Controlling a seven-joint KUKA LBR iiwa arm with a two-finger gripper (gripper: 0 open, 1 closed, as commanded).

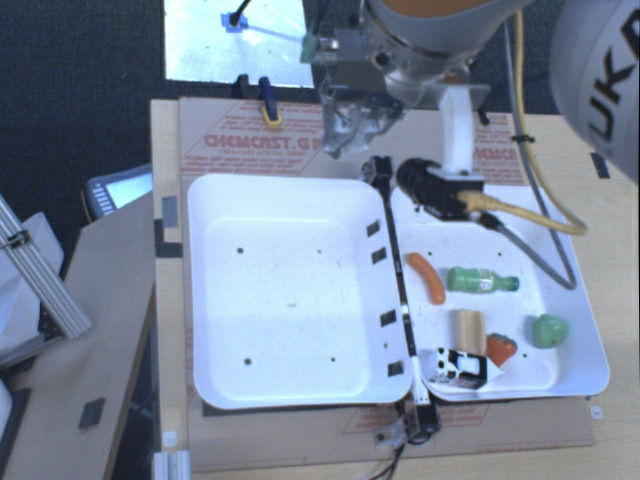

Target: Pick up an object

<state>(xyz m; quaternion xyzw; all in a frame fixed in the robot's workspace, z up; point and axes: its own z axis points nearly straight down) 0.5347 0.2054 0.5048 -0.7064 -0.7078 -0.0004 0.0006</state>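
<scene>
Objects in right bin [575, 368]: carrot [426, 277], green bottle [482, 281].
Gripper [345, 133] above the bins' far edge; grip state: cannot tell.

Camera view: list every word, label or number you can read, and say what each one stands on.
"CHEMCAST", in red, repeated on the brown board under the bins.
"UK", large dark letters cut off by the picture's edge, on the grey arm.
Smaller red print below "CHEMCAST" on the board: too blurred to read.
Green bottle: label too small to read.
</scene>
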